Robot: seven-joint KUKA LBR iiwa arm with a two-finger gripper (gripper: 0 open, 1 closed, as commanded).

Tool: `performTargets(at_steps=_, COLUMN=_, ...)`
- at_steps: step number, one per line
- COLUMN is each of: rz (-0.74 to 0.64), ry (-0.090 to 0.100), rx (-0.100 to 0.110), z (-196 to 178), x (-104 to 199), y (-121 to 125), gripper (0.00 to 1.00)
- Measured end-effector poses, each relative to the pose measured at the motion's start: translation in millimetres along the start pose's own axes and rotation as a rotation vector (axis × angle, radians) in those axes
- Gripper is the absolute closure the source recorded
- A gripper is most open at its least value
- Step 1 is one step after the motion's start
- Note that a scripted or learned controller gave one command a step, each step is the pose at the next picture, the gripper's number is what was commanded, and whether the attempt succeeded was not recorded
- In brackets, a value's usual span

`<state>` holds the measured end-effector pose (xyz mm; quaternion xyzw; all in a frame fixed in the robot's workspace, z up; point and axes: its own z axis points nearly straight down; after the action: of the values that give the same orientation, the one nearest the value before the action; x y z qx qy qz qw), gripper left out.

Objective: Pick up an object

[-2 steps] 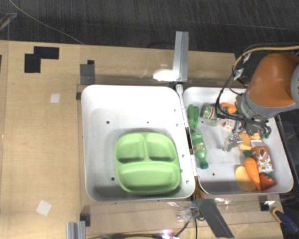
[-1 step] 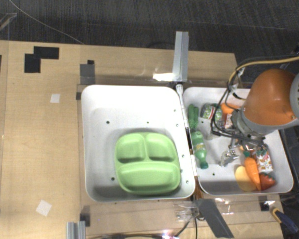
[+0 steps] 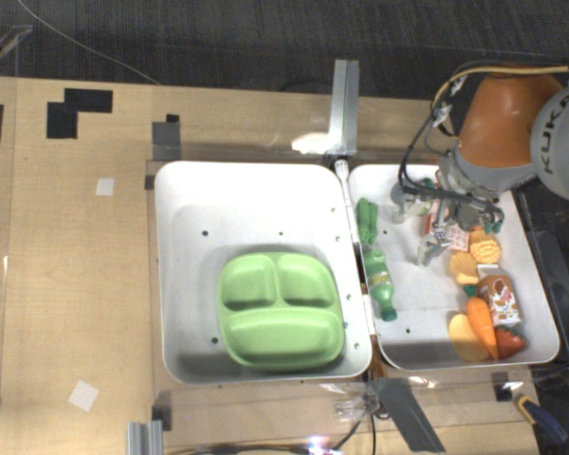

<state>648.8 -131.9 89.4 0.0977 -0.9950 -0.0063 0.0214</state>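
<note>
The right bin (image 3: pixel 412 325) holds several toy foods. A green bottle (image 3: pixel 366 221) lies along its left wall, with a second green bottle (image 3: pixel 381 287) below it. At the right lie an orange waffle-like piece (image 3: pixel 486 250), a yellow piece (image 3: pixel 464 269), a small printed carton (image 3: pixel 500 301), a carrot (image 3: pixel 481 325) and a yellow fruit (image 3: pixel 462 335). My gripper (image 3: pixel 438 243) hangs low over the upper middle of this bin, just left of the orange piece. A small red-and-white item (image 3: pixel 455 240) sits right beside it. Whether anything is held is hidden by the wrist.
The left bin (image 3: pixel 185 211) holds a green compartment plate (image 3: pixel 281 308). A metal post (image 3: pixel 344 102) stands behind the wall between the bins. The arm's orange band (image 3: pixel 498 121) and cables (image 3: pixel 427 145) hang over the right bin's far corner.
</note>
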Motion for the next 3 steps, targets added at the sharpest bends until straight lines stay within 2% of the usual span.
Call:
performTargets(at_steps=1, rz=-0.093, ry=-0.053, rx=0.023, z=2.1, x=59.0, y=29.9, gripper=0.0)
performTargets(at_steps=2, rz=-0.145, ry=-0.057, rx=0.026, z=3.2, x=105.8, y=19.1, gripper=0.0)
performTargets(at_steps=3, rz=-0.174, ry=-0.053, rx=0.025, z=1.8, x=34.1, y=-13.5, gripper=0.0)
